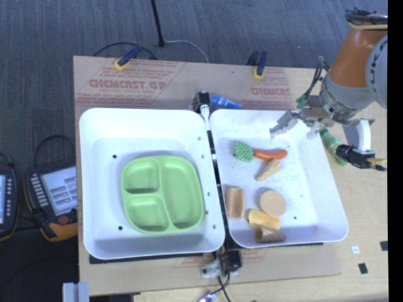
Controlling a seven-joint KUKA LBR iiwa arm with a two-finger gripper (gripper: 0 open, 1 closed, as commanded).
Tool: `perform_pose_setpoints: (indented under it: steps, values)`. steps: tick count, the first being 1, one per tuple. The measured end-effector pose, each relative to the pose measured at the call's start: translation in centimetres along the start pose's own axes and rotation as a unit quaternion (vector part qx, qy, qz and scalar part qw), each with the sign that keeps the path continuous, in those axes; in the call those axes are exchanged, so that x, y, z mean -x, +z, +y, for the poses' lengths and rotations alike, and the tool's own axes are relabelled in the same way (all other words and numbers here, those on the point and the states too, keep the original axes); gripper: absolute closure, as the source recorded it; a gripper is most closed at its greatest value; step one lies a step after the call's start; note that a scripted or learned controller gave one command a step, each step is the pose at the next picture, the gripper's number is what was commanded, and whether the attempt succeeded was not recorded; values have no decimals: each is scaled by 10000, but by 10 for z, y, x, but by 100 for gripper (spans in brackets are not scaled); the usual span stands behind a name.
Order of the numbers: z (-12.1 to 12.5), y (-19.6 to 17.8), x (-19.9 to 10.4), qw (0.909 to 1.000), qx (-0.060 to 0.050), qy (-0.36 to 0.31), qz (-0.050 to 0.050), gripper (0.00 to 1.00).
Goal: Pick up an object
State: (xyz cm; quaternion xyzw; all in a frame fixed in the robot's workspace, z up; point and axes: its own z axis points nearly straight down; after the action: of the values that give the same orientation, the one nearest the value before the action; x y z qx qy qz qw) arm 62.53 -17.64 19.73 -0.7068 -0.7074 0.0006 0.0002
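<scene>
- Your carrot (pixel 264 153) lies in the right bin (pixel 315 194), long axis left-right, green top pointing left.
- The claw (pixel 284 122) hovers just above-right of the carrot, gripping nothing; whether its opening is wide or narrow you cannot tell.
- The arm (pixel 356 61) slants in from the carrot's upper right.

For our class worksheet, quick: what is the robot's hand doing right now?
Hand: whether open or closed cannot be told; it holds nothing visible, above the right bin.

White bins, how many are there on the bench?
2. The left white bin holds a green divided tray. The right white bin sits touching it and holds the toy food, like the carrot.
</scene>
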Motion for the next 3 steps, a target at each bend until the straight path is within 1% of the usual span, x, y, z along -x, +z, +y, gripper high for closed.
perform_pose_setpoints:
  steps: [1, 2, 3]
  values:
    - [-3, 87, -16, 9977, -16, 680, 3, 0]
    - [-19, 108, -56, 9988, 49, -492, -43, 0]
    - [-17, 97, -55, 9988, 75, -492, -50, 100]
